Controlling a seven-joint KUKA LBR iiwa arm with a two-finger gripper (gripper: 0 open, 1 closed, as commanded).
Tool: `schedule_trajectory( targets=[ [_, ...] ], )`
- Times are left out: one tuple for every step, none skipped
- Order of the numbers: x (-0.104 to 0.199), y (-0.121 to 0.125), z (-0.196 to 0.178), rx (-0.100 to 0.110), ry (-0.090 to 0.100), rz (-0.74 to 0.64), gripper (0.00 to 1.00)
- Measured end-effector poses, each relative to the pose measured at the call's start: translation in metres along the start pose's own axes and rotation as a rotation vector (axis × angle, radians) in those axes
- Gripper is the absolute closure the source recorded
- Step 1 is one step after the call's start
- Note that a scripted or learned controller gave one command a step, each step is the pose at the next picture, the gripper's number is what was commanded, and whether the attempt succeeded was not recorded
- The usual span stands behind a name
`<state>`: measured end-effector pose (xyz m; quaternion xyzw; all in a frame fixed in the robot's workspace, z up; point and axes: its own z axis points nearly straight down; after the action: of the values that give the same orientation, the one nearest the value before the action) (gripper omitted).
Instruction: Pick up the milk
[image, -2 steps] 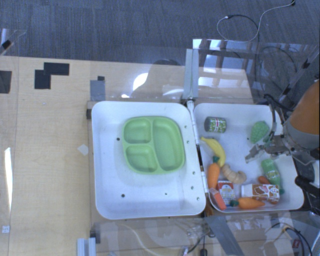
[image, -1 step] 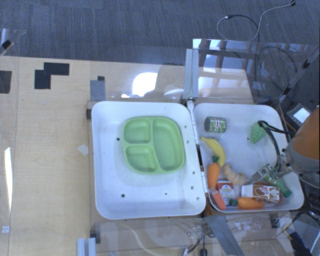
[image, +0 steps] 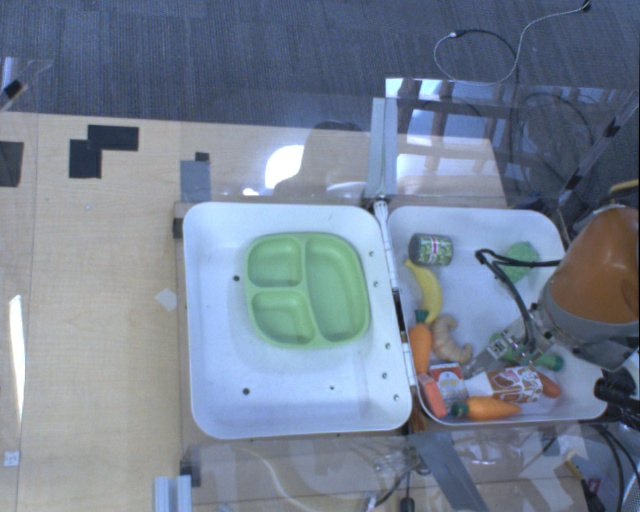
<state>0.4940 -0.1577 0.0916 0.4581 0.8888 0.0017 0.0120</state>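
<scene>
The milk (image: 516, 383) is a small red and white carton lying on its side near the front edge of the right bin (image: 480, 225). The arm's orange band (image: 598, 272) stands over the bin's right side. My gripper (image: 512, 347) reaches down and left from it, just above the carton in the view. The view does not show whether it touches the carton.
The right bin also holds a green can (image: 431, 249), a banana (image: 428, 290), two carrots (image: 421, 350) (image: 492, 407), a beige lumpy piece (image: 453, 343), a red and white packet (image: 445, 386) and a green item (image: 521, 262). The left bin (image: 215, 300) holds a green divided plate (image: 305, 289).
</scene>
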Motion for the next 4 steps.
schedule_trajectory(
  targets=[
    [0.035, 0.048, 0.0, 0.005, 0.003, 0.149, 0.0],
    [-0.011, 0.04, -0.085, 0.01, 0.013, 0.163, 0.0],
    [-0.044, -0.004, -0.074, 0.011, 0.014, 0.144, 0.0],
    [-0.045, -0.002, -0.085, 0.005, 0.008, 0.141, 1.0]
  ],
)
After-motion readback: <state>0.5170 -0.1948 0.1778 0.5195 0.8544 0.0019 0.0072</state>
